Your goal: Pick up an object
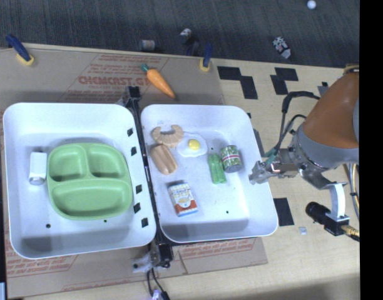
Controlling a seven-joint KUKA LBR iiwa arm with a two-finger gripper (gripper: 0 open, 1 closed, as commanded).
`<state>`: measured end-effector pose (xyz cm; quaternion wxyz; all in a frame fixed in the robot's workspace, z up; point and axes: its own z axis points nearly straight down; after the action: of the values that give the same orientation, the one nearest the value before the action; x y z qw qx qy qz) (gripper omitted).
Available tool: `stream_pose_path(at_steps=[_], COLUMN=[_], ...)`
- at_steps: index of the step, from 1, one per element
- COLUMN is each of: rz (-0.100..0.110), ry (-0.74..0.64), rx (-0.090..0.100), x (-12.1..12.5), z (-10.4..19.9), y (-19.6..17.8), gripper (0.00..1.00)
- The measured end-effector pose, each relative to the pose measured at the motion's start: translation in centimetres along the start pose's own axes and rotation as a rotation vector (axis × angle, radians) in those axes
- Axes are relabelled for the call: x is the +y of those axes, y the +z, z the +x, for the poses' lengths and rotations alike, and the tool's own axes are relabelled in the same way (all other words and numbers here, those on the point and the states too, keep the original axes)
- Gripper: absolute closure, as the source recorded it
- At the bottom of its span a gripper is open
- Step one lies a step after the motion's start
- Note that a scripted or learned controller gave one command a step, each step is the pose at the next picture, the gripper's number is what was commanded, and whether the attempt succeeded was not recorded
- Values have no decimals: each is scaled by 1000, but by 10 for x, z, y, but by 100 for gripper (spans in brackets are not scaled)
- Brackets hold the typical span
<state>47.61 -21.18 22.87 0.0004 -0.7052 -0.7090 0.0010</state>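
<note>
The right bin (260,220) holds several toy foods: a tan pastry (167,134), a fried egg (193,146), a hot dog bun (163,160), a green can (230,158), a green bottle-like piece (216,169) and a small orange and white box (184,199). My gripper (258,172) hangs over that bin's right rim, just right of the can and apart from it. I see nothing held in it.
The left bin (16,120) holds a green divided plate (89,180) and a small white block (37,166). A toy carrot (160,83) lies on the cardboard behind the bins. The arm's orange band (335,111) stands to the right.
</note>
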Motion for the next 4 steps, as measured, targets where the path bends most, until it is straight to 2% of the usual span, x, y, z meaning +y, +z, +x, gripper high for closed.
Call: stream_pose_path(at_steps=[1,3,4], rz=[1,-6,-1], ry=[-1,-1,-2], rx=[1,-1,1], x=[0,2,1], z=[1,0,23], y=[10,-14,3], gripper=[100,100,100])
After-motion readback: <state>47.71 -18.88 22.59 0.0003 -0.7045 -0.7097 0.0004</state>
